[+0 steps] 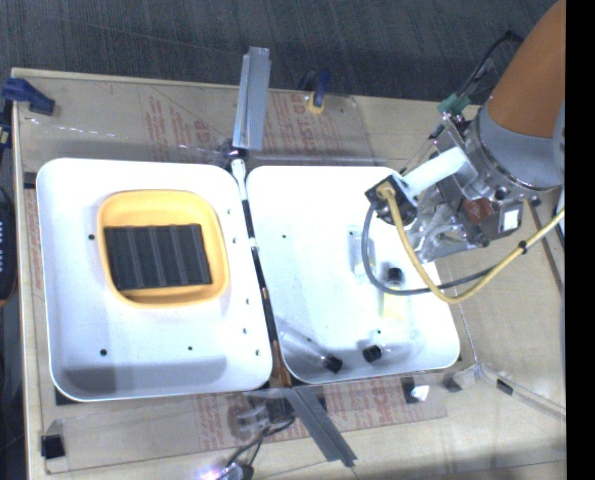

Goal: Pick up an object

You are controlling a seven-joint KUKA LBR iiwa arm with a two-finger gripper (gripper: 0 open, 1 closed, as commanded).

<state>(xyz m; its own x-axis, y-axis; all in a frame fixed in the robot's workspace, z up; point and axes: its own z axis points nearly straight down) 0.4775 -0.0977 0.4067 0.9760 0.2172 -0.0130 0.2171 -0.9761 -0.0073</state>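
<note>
Colours on the bench: white, yellow-orange, grey and tan.

2 shallow white plastic bins sit mid-frame, the left bin and the right bin. In the left one lies a rounded yellow-orange tray with a dark grey ribbed insert of 4 stripes. The bench top is tan board with faint reddish print. At the upper right, the arm shows orange above grey, trailing a pale yellow hose. Blue clamps mark the upper left.
</note>
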